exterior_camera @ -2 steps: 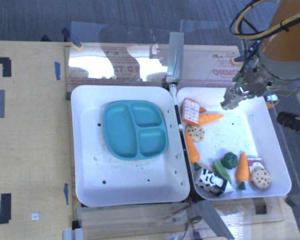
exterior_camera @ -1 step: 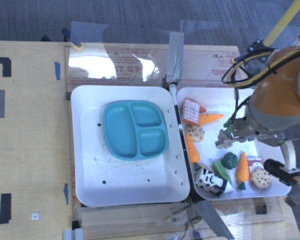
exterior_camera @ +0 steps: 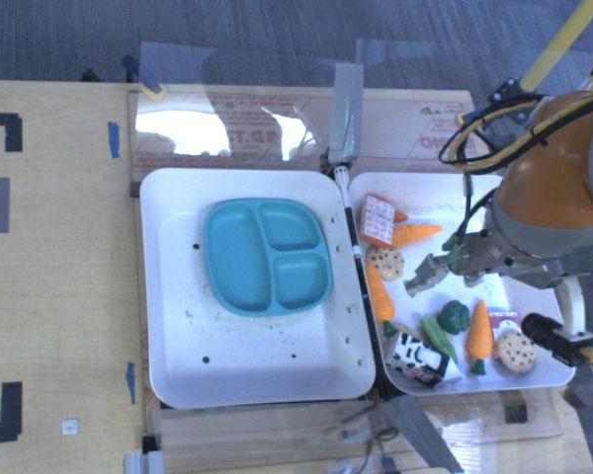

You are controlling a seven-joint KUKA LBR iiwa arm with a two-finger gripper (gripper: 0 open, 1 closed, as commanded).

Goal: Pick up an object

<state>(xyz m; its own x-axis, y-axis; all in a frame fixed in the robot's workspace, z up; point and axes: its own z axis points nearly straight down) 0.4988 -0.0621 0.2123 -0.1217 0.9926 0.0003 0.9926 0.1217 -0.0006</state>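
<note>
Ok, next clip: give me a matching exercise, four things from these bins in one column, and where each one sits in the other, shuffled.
Things:
1. blue divided plate
2. red-and-white packet
3. black-and-white cow toy
4. cookie

Places:
A. near edge of the right bin, by the divider
B. far part of the right bin, next to a carrot
C. middle of the left bin
D. near right corner of the right bin

Pairs: 1-C, 2-B, 3-A, 4-D

The grey arm [exterior_camera: 553, 181] reaches in from the right, wrist angled down-left, its jaws low
</note>
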